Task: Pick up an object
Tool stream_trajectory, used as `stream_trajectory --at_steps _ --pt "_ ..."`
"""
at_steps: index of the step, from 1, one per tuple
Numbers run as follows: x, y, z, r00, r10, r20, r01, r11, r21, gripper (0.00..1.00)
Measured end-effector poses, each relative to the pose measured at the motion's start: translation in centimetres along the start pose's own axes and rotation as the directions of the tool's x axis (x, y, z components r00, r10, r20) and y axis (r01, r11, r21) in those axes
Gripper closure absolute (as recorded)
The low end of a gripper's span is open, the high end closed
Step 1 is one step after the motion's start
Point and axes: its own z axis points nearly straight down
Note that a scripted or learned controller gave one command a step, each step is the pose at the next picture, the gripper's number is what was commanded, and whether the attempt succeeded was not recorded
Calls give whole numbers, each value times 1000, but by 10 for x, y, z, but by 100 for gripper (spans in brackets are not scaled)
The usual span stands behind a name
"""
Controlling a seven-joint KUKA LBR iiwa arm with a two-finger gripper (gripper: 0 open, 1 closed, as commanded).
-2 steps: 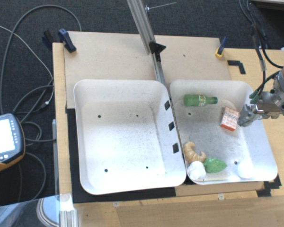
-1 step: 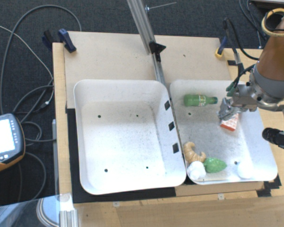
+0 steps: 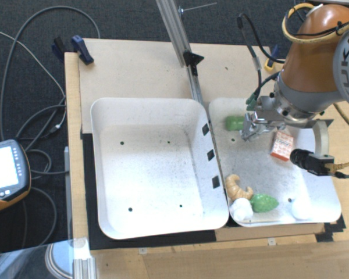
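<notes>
Dark carpet all around, cables on it, a wooden bench (image 3: 134, 68) on top. Two white bins side by side: left bin (image 3: 145, 167) and right bin (image 3: 320, 205).

Down low over the far part of the right bin: the gripper (image 3: 250, 127), shiny metal, under a fat orange and grey arm (image 3: 317, 51). Cannot tell how wide it is, too small and blurry. Nothing seen held.

Just beside the gripper, on its left, almost touching: a small green lump (image 3: 235, 122), soft-looking and round, a bit longer across than deep. Closest thing, so likely the one to grab. Only a tiny slide to the left needed, then a squeeze across its short side.

Just to the gripper's right: a little red and white box (image 3: 282, 146), flat, with corners, tilted.

Well below the gripper, at the near edge of the same bin, all bunched up: a bumpy tan piece (image 3: 235, 186), a white round thing (image 3: 241, 209), a knobbly green toy (image 3: 264, 202). Touching each other, so harder to grab just one.
</notes>
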Motion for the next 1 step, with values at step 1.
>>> stream_trajectory --at_steps 1 --pt "53 16 23 1000 1 -2 -1 1000 7 100"
